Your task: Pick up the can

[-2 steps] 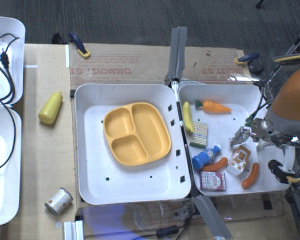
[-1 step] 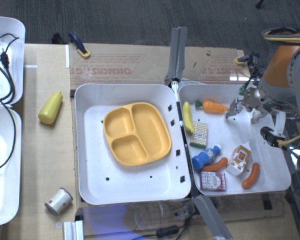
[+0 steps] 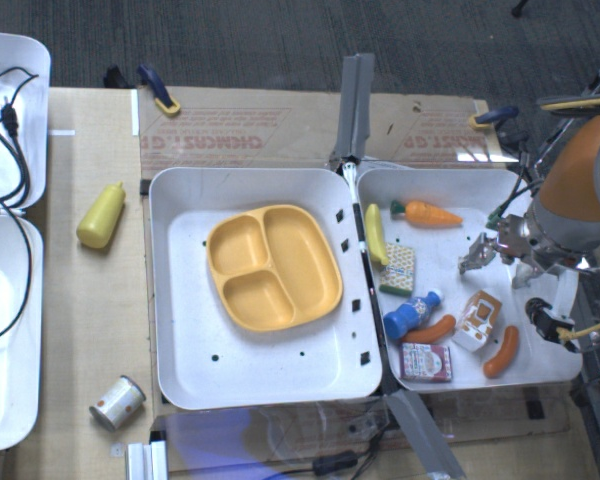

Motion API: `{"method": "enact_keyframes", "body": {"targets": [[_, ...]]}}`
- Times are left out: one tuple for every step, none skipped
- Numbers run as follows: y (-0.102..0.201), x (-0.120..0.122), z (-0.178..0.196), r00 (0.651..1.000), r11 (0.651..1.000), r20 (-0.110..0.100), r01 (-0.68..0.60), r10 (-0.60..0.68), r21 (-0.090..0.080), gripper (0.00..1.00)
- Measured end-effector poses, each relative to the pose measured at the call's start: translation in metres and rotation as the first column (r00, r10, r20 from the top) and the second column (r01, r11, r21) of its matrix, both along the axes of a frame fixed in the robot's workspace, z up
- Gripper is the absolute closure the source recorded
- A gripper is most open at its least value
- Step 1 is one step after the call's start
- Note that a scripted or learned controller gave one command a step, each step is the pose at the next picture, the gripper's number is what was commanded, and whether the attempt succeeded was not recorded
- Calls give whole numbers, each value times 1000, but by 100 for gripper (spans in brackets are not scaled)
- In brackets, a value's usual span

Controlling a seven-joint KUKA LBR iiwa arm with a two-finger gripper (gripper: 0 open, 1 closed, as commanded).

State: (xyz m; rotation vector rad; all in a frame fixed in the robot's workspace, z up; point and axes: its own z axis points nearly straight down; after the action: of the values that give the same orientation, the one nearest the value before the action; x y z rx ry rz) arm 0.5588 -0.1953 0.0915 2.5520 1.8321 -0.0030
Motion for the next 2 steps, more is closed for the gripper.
{"method": "enact_keyframes", "body": {"targets": [[0,0,9,1000,1000,-1,-1,1,-1,100],[0,0,9,1000,1000,-1,-1,1,-1,0]]}}
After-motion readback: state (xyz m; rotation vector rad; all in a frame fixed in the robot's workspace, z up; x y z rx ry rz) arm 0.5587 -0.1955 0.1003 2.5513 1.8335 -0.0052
